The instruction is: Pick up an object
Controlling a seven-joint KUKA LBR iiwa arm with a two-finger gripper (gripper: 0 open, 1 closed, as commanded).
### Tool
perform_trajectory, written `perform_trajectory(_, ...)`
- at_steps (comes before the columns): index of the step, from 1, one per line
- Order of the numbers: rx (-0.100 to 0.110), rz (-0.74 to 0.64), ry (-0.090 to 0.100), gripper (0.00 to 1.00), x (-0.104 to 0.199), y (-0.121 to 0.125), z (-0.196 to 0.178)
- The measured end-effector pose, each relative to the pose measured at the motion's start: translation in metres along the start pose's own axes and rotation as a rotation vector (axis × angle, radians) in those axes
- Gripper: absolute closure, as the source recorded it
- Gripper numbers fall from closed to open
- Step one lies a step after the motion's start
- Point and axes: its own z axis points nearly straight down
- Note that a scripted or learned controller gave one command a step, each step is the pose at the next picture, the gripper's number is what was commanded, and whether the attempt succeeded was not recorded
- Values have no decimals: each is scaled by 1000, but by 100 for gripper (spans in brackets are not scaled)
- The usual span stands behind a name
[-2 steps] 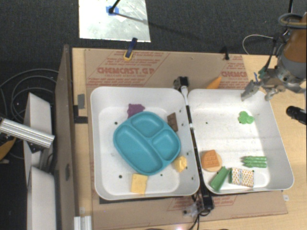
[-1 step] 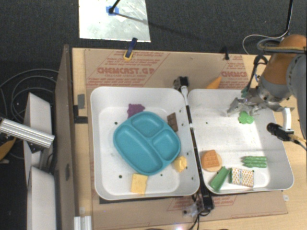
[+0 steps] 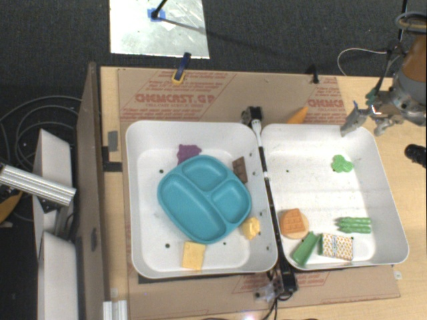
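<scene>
Green broccoli (image 3: 342,164) lies below the gripper (image 3: 367,120), jaws spread and empty: approach stage, descent and closing likely next.

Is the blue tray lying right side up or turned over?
Right side up: the blue tray shows its three hollow compartments facing upward.

We see bright, even light on the white bins (image 3: 267,179), glare on the foil sheet (image 3: 159,19), soft shadows, dim surroundings, and slight overall blur.
</scene>
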Motion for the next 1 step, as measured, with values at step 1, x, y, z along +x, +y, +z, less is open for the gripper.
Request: perform_trajectory(1, 16, 1, 5, 0, 0, -6, 47)
